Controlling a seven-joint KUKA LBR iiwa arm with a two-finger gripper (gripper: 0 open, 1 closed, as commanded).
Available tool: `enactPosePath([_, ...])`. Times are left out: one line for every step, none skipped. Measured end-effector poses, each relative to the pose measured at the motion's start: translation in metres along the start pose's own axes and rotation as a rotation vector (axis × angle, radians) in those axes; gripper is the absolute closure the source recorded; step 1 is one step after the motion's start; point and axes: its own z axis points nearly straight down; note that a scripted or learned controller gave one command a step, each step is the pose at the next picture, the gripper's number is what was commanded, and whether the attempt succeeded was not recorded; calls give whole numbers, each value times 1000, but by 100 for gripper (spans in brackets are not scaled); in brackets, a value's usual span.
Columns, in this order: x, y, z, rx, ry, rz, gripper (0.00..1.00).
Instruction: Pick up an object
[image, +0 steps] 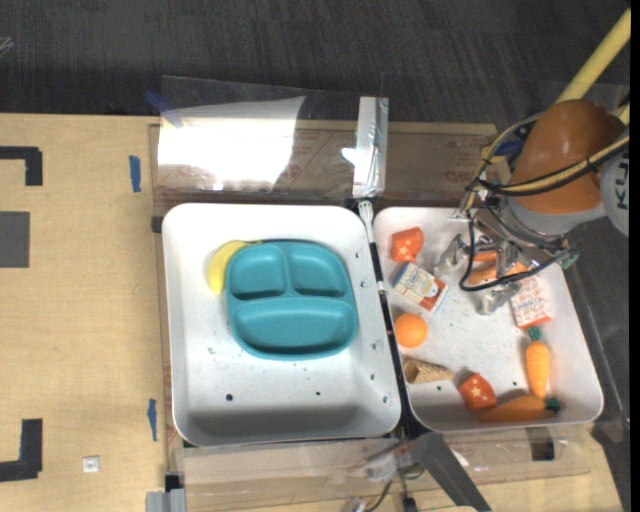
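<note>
The end effector (487, 283) hangs low in the right bin (585, 400) with fingers spread and nothing between them, so it should centre squarely over the small carton (529, 303) just beside it before closing.

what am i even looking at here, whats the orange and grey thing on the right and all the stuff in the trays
This is one camera fixed above a bench, looking down at a slant. The grey and orange thing is a robot arm reaching in from the right. Its end effector hangs over the right bin; whether it holds anything is unclear. That bin holds toy food: a carrot, an orange ball, small cartons and red pieces. The left bin holds a teal divided plate with something yellow beside it.
</note>
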Motion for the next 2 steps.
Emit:
enactPosePath([-4, -2, -15, 10, -12, 3, 100])
enactPosePath([-6, -4, -28, 16, -21, 5, 100])
